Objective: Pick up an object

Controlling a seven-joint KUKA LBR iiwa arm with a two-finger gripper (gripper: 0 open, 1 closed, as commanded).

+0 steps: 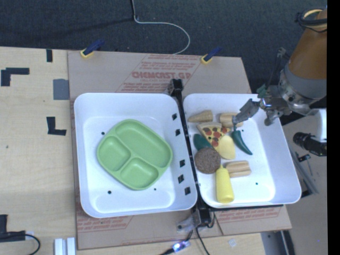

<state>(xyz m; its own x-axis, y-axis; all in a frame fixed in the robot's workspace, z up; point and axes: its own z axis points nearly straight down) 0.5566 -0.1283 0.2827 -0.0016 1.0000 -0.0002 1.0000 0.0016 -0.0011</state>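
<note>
The right bin (276, 158) holds a pile of toy food: two tan bread rolls (200, 116), a pizza slice (212, 133), a dark green pepper (243, 142), a pale yellow fruit (227, 148), a brown round patty (207, 160), a tan bun (238, 169) and a yellow bottle (223, 185). My gripper (252, 120) hangs over the bin's upper right part, just above and right of the pepper. It is open, one finger slanting down toward the second roll (228, 119), and nothing sits between the fingers.
The left bin (87, 142) carries a light green divided plate (134, 154). Black clips (175, 87) join the bins along the middle wall. The arm's orange and grey body (311, 57) stands at the right edge, above the right bin's far corner.
</note>
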